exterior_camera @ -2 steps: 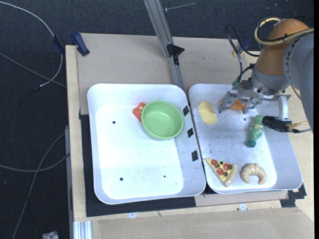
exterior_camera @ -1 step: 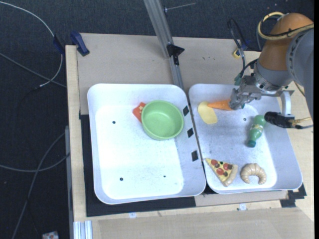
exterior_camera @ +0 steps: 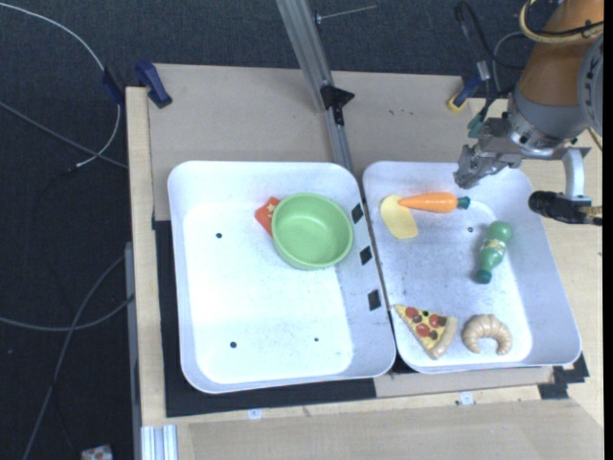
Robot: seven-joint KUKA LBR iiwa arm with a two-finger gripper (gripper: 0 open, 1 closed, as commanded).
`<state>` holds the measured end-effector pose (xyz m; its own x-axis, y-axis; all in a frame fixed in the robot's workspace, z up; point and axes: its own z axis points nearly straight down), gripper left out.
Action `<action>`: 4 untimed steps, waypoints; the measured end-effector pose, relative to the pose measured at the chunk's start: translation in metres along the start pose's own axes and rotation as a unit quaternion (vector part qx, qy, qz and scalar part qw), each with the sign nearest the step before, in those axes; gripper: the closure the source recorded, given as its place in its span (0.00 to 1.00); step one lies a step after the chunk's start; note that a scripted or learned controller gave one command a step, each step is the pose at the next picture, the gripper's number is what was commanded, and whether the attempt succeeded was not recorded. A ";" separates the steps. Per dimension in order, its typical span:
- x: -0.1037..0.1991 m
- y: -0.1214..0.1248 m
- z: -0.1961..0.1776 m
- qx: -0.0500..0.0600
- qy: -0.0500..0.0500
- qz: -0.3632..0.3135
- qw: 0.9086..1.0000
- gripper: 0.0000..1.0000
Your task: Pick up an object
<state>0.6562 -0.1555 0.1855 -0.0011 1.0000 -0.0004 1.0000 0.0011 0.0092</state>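
My gripper (exterior_camera: 476, 168) hangs over the far edge of the right bin (exterior_camera: 536, 353), just above and to the right of an orange carrot (exterior_camera: 428, 201). Nothing shows between its fingers. Beside the carrot's left end lies a yellow piece (exterior_camera: 398, 218). A green bottle (exterior_camera: 490, 249) lies in the middle right of that bin. A pizza slice (exterior_camera: 425, 328) and a croissant (exterior_camera: 487, 333) rest at its near edge. In the left bin (exterior_camera: 239, 343) a green bowl (exterior_camera: 310, 230) stands with a red piece (exterior_camera: 265, 215) partly hidden behind it.
A slanted metal pole (exterior_camera: 311, 56) runs from the top down to the gap between the bins. Blue clamps (exterior_camera: 153, 84) grip the bench's far corners. A black fitting (exterior_camera: 565, 205) juts out right of the bin.
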 end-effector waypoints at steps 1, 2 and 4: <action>-0.005 0.000 -0.047 0.001 0.000 0.000 1.000 1.00; -0.004 0.002 -0.079 0.000 0.000 0.000 1.000 1.00; 0.105 -0.003 -0.055 0.011 0.003 -0.002 1.000 1.00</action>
<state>0.6528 -0.0506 0.2406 -0.0043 1.0000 0.0051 0.9999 0.0043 -0.0120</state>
